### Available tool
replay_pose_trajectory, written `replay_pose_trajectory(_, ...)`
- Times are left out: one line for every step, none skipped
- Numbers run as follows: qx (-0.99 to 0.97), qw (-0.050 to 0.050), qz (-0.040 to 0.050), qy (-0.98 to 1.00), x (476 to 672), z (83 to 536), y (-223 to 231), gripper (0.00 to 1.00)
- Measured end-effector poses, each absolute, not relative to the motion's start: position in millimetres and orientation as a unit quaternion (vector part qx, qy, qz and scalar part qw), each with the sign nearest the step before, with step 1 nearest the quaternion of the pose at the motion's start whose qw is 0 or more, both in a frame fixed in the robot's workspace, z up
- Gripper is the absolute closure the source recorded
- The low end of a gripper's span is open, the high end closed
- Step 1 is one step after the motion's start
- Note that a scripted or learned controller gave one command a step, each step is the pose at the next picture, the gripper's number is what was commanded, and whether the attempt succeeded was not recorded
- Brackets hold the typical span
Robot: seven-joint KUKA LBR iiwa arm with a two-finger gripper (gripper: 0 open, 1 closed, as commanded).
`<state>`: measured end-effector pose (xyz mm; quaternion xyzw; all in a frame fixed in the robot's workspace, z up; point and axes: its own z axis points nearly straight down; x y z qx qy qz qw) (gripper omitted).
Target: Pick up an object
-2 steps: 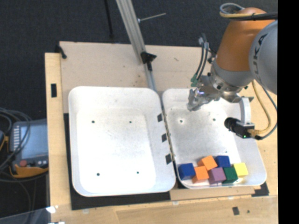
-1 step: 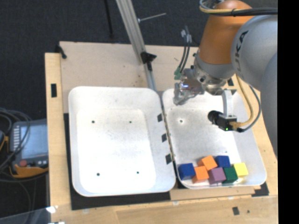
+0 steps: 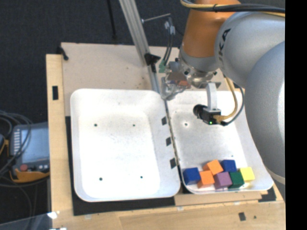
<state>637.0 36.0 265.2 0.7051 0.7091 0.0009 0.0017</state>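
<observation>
The hand (image 3: 173, 86) hung over the right white plastic bin's (image 3: 201, 143) far edge; its grip state couldn't be told. The small coloured cubes (image 3: 218, 174) sat tightly clustered, risking a fumbled grasp.

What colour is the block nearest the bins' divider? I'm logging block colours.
Blue, seen in the camera view.

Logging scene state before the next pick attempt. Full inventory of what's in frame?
bins: 2, white, side by side on the bench
blocks: 7, two blue, two orange, purple, green, yellow; clustered at the right bin's near edge
bench: 1, tan, under both bins
metal strut: 1, silver, slanting up behind the bins
pendant: 1, grey with cables, left of the bench
arm: 1, grey with orange band, over the right bin
gripper: 1, at the right bin's far-left corner
</observation>
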Motion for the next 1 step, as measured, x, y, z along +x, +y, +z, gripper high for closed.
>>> replay_pose_trajectory(0.705,0.001,0.0004,0.709,661.5,248.3,86.5,1.00)
